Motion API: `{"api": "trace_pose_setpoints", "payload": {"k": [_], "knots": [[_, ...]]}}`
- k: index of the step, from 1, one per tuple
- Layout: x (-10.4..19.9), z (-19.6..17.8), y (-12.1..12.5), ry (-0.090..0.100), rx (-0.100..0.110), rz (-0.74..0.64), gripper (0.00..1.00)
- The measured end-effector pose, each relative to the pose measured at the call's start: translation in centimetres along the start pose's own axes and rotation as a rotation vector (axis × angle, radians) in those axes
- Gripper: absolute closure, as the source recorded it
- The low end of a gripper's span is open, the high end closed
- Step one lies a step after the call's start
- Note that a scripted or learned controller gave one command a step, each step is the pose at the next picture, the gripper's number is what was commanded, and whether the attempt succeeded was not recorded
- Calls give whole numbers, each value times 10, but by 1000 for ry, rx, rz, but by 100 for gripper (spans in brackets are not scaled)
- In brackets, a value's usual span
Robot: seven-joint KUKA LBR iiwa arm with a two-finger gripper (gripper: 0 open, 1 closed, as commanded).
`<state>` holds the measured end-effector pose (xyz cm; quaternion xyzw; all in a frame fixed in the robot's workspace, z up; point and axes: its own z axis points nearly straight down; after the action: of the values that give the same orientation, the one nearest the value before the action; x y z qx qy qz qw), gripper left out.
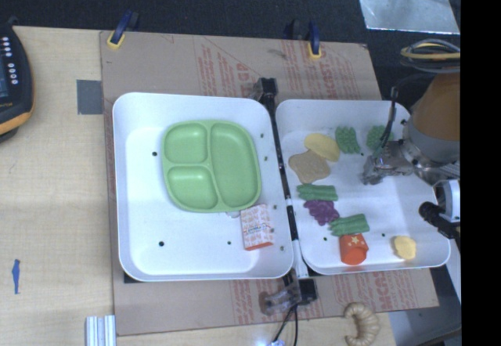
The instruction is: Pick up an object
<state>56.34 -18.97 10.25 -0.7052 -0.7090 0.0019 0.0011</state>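
My gripper point(374, 173) hangs low over the right bin point(415, 203), near its upper right part, with the orange-banded wrist behind it at the right edge. Its fingertips are dark and blurred. Just left of it lie a tan flat piece point(310, 167) and a yellow piece point(322, 145). A green piece point(347, 139) lies above them, another green piece point(378, 135) sits beside the gripper. Lower in the bin are a green strip point(317, 192), purple grapes point(321, 211), a green bean-like piece point(349, 224), a red piece point(353, 249) and a small yellow piece point(404, 246).
The left bin point(141, 250) holds a green divided plate point(211, 165) and a small red-and-white packet point(257, 227). A black clip point(267, 88) joins the bins at the top. A tan curled object point(362, 322) lies on the cardboard below the right bin.
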Motion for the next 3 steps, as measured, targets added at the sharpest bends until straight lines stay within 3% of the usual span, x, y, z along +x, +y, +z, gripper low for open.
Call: {"api": "trace_pose_setpoints", "payload": {"k": [1,2,3], "knots": [[-8,-117,16,-3,-15,1,100],[-7,-109,14,1,-2,1,0],[2,-138,-55,3,1,5,0]]}}
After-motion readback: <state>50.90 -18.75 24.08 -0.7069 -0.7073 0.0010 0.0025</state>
